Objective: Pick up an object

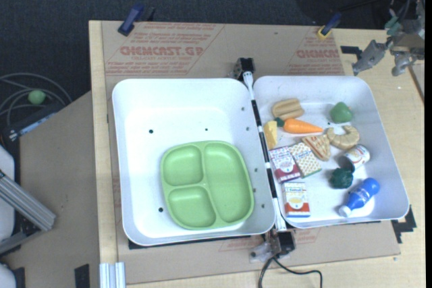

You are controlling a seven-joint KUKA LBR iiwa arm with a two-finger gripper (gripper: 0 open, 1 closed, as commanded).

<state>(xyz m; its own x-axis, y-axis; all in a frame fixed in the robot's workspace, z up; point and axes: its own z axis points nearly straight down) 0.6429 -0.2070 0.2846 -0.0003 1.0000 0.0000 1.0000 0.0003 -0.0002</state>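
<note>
a fixed overhead view, at a slant, of a bench (202,50) covered in brown board, with two shallow white bins side by side. the left bin (135,104) holds a pale green divided plate (205,183) with three compartments, lying flat towards the near side. the right bin (381,145) holds a cluster of small toy foods: a tan hot dog bun (287,108) at the far side, an orange carrot (302,125) just beside it, a green rounded piece (341,112) near the far right, a beige pretzel-like ring (343,137), a waffle-patterned cracker (315,146), small printed cartons (284,162), a dark green lump (341,177), and a blue and white bottle (358,197) lying tilted in the near right corner. at the upper right edge, outside the bins, a grey metal part that may be the gripper (388,54) hangs over the bench, well apart from every toy; it is too blurred to tell whether it is open or closed, and nothing is seen in it.
</note>
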